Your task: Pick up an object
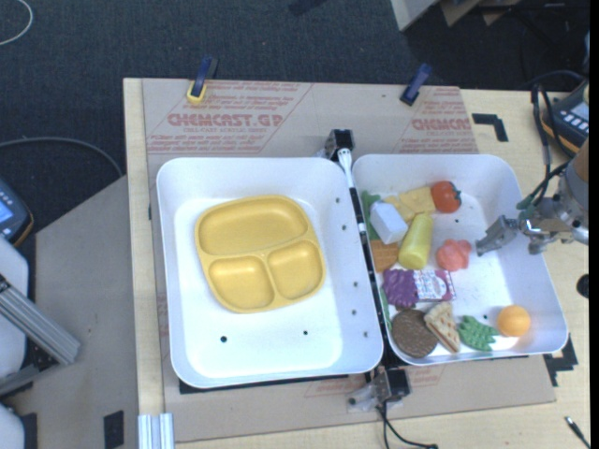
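Nearest my camera, along the right bin's [524, 181] front edge, lay a brown cookie [413, 333], a cracker wedge [442, 324], a green leafy piece [477, 333] and a small orange [513, 321]. I judged the orange the best candidate: light, rigid toy plastic, round and likely slippery, so I would have closed across its middle. Behind them sat one purple grape bunch [401, 286], one pink-and-white packet [434, 284], one pink piece [453, 254], one yellow bottle [416, 239], one white block [387, 222] and one tomato [445, 195]. The end effector [501, 235] hung over the bin's bare right side; I could not tell whether it was apart or together. The left bin [178, 279] held one yellow divided tray [259, 251]. Two bins in all stood on the bench [281, 110].
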You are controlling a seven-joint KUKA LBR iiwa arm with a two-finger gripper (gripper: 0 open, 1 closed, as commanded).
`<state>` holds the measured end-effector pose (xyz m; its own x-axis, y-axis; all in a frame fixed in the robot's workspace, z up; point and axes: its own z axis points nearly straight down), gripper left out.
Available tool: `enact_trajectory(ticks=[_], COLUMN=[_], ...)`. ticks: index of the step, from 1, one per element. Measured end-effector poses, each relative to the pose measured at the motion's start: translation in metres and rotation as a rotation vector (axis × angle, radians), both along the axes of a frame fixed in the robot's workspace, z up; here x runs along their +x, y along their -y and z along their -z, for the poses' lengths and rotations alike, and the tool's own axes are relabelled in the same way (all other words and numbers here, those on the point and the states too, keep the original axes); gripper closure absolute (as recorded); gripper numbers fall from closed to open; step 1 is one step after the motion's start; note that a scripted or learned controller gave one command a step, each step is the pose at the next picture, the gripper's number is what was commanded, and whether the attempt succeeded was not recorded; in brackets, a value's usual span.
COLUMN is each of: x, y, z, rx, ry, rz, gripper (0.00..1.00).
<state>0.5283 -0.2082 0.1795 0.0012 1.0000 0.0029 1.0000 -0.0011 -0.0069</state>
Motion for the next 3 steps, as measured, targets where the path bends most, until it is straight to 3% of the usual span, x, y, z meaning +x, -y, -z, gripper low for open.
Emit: enact_trajectory(ticks=[2, 3], x=[0.008, 0.01], y=[0.002, 0.003], z=[0.098, 0.084], rx=[0.0, -0.003], ry=[0.001, 0.007], rz=[-0.001, -0.001], gripper=[0.0, 1.0])
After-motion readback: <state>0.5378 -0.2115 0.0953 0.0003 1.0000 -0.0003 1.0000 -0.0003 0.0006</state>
